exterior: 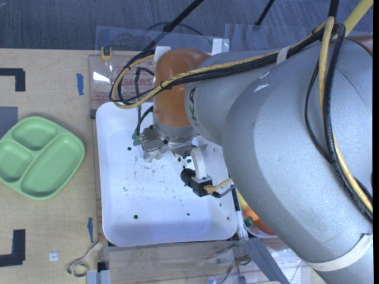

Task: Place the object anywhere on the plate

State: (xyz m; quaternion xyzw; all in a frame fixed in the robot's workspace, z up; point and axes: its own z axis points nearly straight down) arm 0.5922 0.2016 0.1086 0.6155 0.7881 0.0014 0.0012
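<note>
We take the white bin (118, 206) as our landmark. It sits in the middle of the light wooden surface (47, 229), its floor marked by dark specks and scuffs. Above it the grey arm (284, 158) reaches in from the right and covers the bin's right side, and we see its orange band (172, 93) over the bin's upper edge. Below that band the wrist ends in the pincer (155, 148), which hangs low over the upper middle of the bin floor. From this slant we cannot tell whether the pincer is released or clenched, since the wrist body hides most of it, and we see nothing gripped in it.

Just right of the pincer, over the bin's centre, a small white and black fitting (198, 179) hangs from the wrist, with a yellowish cable (224, 185) running from it toward the arm. Black and yellow cables (127, 84) loop over the bin's upper left corner.

The green plate (40, 157), with three compartments, lies on the surface well to the left of the bin, apart from it. Its compartments hold nothing that we can make out.

At the bin's lower right corner, tucked under the arm, we see a small patch of orange with a bit of green (251, 220). We cannot tell what it is, so we cannot say for certain where the object lies.

Blue tape marks (80, 83) and black tape corners (15, 78) sit on the surface left of the bin.
</note>
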